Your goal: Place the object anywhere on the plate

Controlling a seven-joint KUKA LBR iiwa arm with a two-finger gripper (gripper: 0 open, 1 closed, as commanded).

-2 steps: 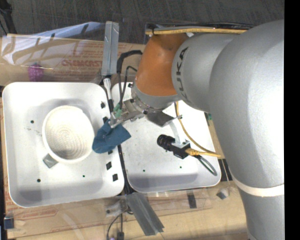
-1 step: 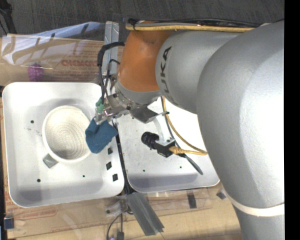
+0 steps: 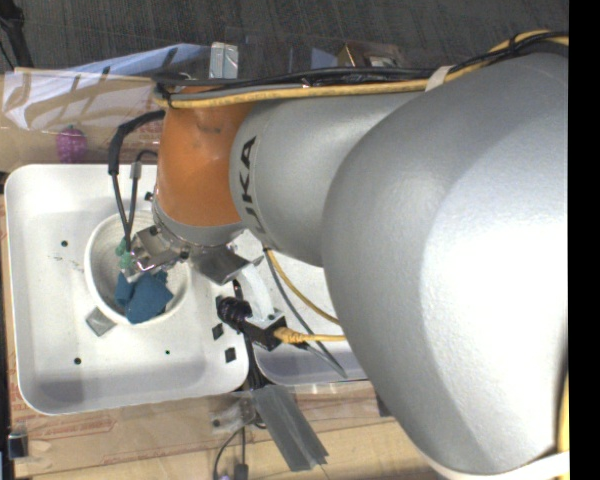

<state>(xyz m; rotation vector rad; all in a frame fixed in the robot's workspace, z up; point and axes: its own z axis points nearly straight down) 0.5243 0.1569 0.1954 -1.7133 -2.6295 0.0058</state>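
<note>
Wooden bench (image 3: pixel 40 430), dark floor (image 3: pixel 280 8); blue object (image 3: pixel 146 298) on plate (image 3: pixel 102 248).

Even bright light; soft shadows in white bin (image 3: pixel 40 268); arm (image 3: pixel 430 228) near lens, slightly blurred; image grainy.

Bulky grey arm (image 3: pixel 420 248), orange wrist band (image 3: pixel 195 168), black KUKA lettering, yellow and black cables.

purple object (image 3: pixel 71 145) on bench | grey piece (image 3: pixel 100 321) in left bin (image 3: pixel 40 368)
</note>
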